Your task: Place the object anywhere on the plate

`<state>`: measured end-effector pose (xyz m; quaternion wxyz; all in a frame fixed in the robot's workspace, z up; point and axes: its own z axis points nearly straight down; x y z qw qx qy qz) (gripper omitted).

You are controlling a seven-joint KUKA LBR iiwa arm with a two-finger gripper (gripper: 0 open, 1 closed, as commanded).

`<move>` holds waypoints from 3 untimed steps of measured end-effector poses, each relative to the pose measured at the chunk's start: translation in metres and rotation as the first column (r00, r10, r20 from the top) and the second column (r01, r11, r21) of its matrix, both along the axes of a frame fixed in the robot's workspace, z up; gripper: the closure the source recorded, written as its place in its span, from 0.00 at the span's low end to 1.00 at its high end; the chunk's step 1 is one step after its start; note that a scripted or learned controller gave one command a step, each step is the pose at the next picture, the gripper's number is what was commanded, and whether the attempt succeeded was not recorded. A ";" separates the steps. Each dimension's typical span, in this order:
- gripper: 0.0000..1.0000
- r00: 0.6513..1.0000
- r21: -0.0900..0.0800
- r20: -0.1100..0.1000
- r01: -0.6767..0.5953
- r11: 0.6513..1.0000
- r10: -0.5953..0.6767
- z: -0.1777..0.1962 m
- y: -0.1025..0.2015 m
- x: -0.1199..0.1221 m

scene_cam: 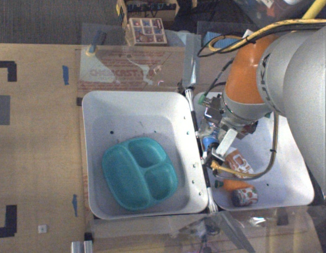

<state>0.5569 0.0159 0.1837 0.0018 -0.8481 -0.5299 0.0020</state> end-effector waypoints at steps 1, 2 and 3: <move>1.00 0.988 0.000 0.000 -0.152 0.988 0.152 0.000 0.074 -0.015; 1.00 0.926 0.001 0.000 -0.377 0.926 0.377 -0.027 0.112 -0.021; 1.00 0.863 -0.001 0.005 -0.504 0.863 0.504 -0.006 0.167 -0.032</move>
